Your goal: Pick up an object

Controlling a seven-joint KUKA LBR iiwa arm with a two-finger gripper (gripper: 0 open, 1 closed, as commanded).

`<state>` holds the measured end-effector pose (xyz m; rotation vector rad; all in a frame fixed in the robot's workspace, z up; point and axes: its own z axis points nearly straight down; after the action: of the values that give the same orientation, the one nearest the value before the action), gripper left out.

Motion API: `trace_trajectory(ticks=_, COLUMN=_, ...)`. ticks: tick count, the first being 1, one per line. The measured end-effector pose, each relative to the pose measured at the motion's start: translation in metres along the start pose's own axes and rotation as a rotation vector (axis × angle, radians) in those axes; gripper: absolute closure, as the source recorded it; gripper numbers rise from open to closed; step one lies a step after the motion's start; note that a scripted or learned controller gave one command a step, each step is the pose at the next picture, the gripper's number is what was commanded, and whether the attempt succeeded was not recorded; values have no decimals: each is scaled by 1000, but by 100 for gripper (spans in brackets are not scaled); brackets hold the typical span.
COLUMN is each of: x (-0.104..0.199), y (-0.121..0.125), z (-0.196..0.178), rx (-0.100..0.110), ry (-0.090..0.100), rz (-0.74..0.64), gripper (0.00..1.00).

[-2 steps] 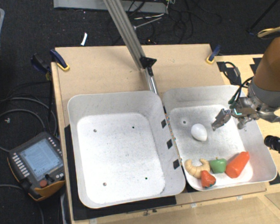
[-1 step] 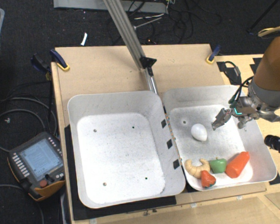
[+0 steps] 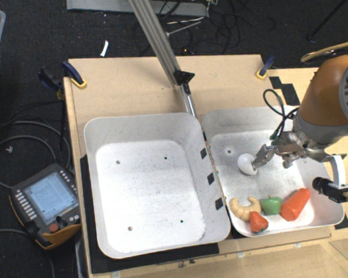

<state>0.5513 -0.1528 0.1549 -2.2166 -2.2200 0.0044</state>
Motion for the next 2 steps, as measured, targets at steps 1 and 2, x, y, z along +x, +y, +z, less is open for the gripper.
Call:
trace_trajectory(ticks=1, x=1, y=-1, z=54, rx=1, ry=0, rz=2, gripper=0)
trace_trajectory(ticks=2, x=0, y=1, z=40, rx=-6, ry=-1, rz=2, gripper=100)
